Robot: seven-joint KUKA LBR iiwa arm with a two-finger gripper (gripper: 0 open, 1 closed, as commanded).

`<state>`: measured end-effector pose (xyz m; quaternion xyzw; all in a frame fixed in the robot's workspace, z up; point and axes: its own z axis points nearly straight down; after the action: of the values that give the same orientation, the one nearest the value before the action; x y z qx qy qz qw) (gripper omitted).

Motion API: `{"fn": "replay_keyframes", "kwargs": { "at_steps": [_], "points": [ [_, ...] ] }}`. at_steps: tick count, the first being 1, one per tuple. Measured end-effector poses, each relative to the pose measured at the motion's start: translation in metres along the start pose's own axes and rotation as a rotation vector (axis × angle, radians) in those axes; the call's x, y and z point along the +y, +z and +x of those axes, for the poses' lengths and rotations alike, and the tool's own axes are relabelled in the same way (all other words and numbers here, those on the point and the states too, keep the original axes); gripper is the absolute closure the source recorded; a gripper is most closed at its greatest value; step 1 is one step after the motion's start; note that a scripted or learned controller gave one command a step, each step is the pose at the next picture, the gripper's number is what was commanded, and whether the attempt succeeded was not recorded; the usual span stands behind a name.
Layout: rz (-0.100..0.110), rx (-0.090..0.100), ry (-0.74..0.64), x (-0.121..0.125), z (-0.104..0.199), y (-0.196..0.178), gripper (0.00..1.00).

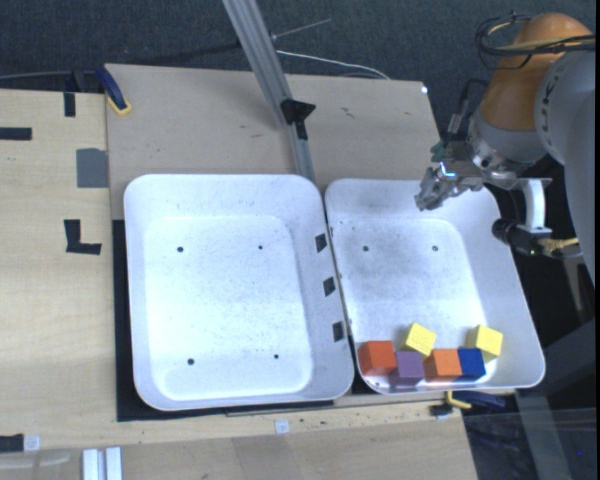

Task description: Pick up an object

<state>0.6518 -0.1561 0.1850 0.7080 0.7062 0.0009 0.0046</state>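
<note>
Several small blocks lie bunched at the near end of the right bin [500, 268]: an orange block [377, 355], a purple block [409, 366], a yellow block [420, 339], a second orange block [443, 364], a blue block [470, 363] and another yellow block [488, 341]. My gripper [427, 194] hangs over the far right corner of that bin, well away from the blocks. Nothing shows between its fingers.
The left bin [220, 288] sits beside the right one, their rims touching at the middle. A slanted metal pole [265, 58] rises behind the bins. The arm's grey body and orange band [540, 38] fill the upper right. Black tape marks dot the bench at left.
</note>
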Motion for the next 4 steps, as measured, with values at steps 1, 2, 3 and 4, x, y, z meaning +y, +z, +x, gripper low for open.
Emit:
{"fn": "replay_keyframes", "kwargs": {
  "at_steps": [1, 2, 3, 4],
  "points": [
    [0.007, 0.008, -0.012, 0.013, 0.107, -0.009, 1.00],
    [0.013, 0.007, -0.007, -0.053, 0.155, -0.008, 1.00],
    [0.016, 0.007, -0.008, -0.145, 0.217, -0.009, 1.00],
    [0.001, 0.006, -0.004, -0.168, 0.200, -0.172, 1.00]
  ]
}}
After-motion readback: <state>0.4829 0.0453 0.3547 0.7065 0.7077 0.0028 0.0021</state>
